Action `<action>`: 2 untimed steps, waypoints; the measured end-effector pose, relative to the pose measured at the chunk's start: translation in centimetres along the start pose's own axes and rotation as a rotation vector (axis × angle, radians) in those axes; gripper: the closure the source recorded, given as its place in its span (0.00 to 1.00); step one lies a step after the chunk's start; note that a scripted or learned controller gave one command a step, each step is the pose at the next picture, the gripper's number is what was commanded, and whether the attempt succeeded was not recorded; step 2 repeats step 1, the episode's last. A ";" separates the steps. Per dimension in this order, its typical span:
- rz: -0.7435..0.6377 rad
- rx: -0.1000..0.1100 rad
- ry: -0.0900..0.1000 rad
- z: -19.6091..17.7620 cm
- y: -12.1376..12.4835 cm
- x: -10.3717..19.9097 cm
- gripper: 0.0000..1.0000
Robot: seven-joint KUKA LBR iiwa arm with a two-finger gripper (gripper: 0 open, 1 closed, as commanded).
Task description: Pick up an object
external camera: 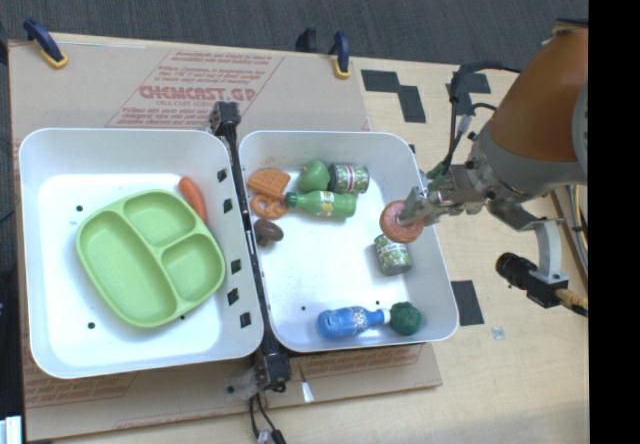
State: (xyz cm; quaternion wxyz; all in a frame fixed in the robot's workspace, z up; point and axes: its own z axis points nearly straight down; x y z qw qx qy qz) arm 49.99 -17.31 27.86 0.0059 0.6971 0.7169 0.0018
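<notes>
My gripper (410, 215) reaches in from the right over the right edge of the right bin (330, 287). Its fingers are shut on a pink ring-shaped donut (400, 223), which hangs just above a small green-labelled jar (392, 254). Elsewhere in this bin lie a green bottle (322, 203), a green can (350, 177), a green pepper (315, 174), an orange pretzel (268, 183), a brown lump (267, 230), a blue bottle (349, 322) and a dark green broccoli (405, 317).
The left bin (40, 332) holds a light green divided plate (150, 257) and an orange carrot (192, 198) beside it. A black divider clip (226, 115) sits where the bins meet. Cardboard (200, 87) lies behind the bins.
</notes>
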 end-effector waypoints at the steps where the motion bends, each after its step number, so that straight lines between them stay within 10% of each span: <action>1: 0.020 0.013 0.006 2.4 -2.1 8.5 1.00; 2: 0.020 0.013 0.006 2.4 -2.1 8.5 1.00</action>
